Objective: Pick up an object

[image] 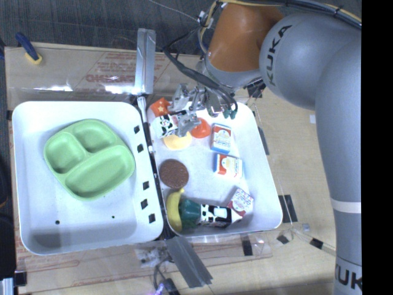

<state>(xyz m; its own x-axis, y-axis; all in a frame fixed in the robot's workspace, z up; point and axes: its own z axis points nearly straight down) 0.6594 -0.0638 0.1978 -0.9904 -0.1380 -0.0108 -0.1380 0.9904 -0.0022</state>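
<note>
I see gripper low over far-left corner of right bin, above cluster of small toys. Can't tell grip state, clutter hides it.

Directly under it: orange piece, yellow piece, black-and-white cow toy, red-orange piece by bin wall.

Just right: two small cartons. Brown disc mid-bin.

Near edge: banana, teal cup, another cow-pattern item, small packet.

Left bin holds green divided plate, well apart from gripper.

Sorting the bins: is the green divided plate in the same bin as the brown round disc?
No, the green plate lies in the left bin; the brown disc lies in the right bin.
</note>
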